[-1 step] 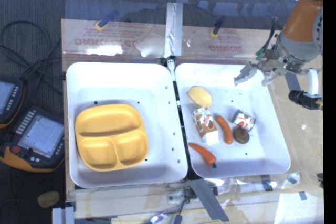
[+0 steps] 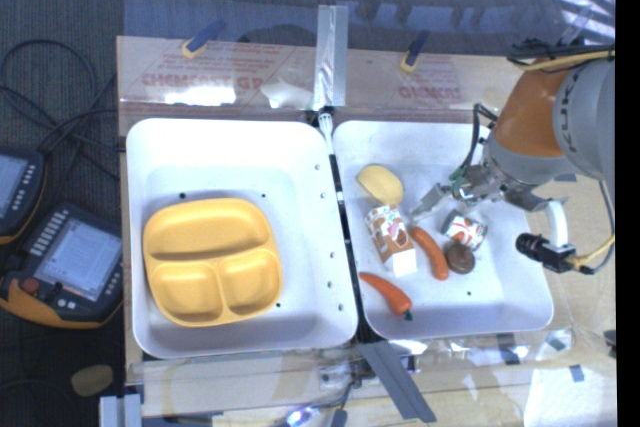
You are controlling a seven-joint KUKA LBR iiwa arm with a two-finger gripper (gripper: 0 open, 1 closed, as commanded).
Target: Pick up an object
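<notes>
In the right bin [image 2: 520, 305] lie a pale yellow rounded fruit [image 2: 380, 183], a small printed carton [image 2: 390, 237], an orange sausage-shaped piece [image 2: 431, 253], a red-and-white can [image 2: 466, 231] with a brown round piece [image 2: 460, 258] against it, and an orange carrot with a green tip [image 2: 386, 292]. My gripper [image 2: 455, 200] hangs over the upper middle of this bin, just above the can and right of the yellow fruit. Its fingers stand open with nothing between them; one finger [image 2: 428, 199] slants left toward the carton.
The left bin [image 2: 200, 140] holds a yellow divided tray [image 2: 210, 257]. The arm's orange band [image 2: 528, 123] rises over the right bin's far right corner. A black fitting [image 2: 540, 248] juts over the right wall. Cables and a pendant [image 2: 60, 265] lie left of the bench.
</notes>
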